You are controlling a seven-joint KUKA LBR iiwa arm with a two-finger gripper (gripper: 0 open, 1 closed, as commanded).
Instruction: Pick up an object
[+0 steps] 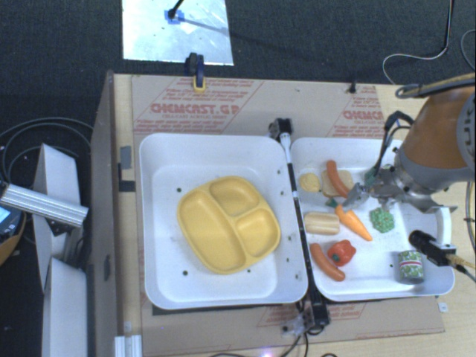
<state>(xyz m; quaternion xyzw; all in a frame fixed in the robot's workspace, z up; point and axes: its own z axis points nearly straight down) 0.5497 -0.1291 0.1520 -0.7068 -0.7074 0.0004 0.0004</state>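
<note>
The arm's gripper (pixel 366 192) hangs low over the right bin (pixel 439 285) on the counter (pixel 223 106), its state impossible to tell. Crowded beneath it lie a carrot (pixel 355 224), a sausage (pixel 339 178), a green broccoli piece (pixel 382 219), a bread roll (pixel 321 223) and a red pepper (pixel 341 252). A yellow divided plate (pixel 227 223) sits in the left bin (pixel 160 199).

One fixed camera looks down aslant from above, taking in both white bins (pixel 223 143) and the bench (pixel 223 103).
</note>
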